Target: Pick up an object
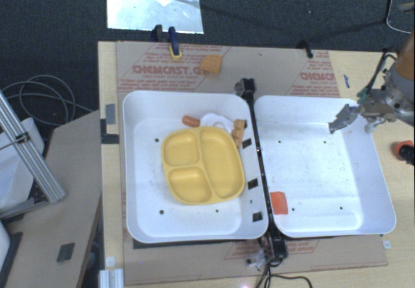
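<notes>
The left bin (pixel 139 215) holds a yellow divided plate (pixel 202 165), a small orange sausage-shaped piece (pixel 191 121), a white item (pixel 215 122) partly hidden behind the plate, and a tan block (pixel 238 132) by the bin's right wall. In the right bin (pixel 369 215) an orange-red block (pixel 278 202) lies at the near left corner. My gripper (pixel 355 123) hovers over the right bin's far right part, well away from the orange-red block. Its fingers are spread open with nothing between them.
A tan block (pixel 211 63) lies on the cardboard behind the left bin, near a yellow and blue clamp (pixel 174 43). A red object (pixel 405 150) sits on the bench right of the right bin. Black clips (pixel 246 87) line the seam between the bins.
</notes>
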Controlling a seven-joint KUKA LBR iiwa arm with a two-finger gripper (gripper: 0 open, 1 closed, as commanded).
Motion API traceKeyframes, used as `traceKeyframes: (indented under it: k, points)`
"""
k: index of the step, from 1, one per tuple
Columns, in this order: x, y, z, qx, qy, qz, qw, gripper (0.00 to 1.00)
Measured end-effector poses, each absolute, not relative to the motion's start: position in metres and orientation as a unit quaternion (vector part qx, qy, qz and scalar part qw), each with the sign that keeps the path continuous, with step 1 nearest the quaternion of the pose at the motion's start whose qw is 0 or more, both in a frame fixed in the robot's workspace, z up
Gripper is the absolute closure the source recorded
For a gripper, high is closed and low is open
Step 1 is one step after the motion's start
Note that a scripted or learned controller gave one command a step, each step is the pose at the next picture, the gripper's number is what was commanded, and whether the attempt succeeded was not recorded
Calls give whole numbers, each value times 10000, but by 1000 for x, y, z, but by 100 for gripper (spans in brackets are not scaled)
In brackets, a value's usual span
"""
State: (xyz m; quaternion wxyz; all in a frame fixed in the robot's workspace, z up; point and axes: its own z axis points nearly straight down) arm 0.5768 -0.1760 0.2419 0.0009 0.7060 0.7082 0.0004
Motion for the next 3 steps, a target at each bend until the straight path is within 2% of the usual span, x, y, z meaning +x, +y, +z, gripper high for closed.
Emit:
traceKeyframes:
  k: [1,2,3]
  points:
    - [555,-78,407,7023,7119,55,54,0]
    - [529,-8,294,7034,7108,-17,-36,0]
    - [485,-87,309,7082,7060,2,7,0]
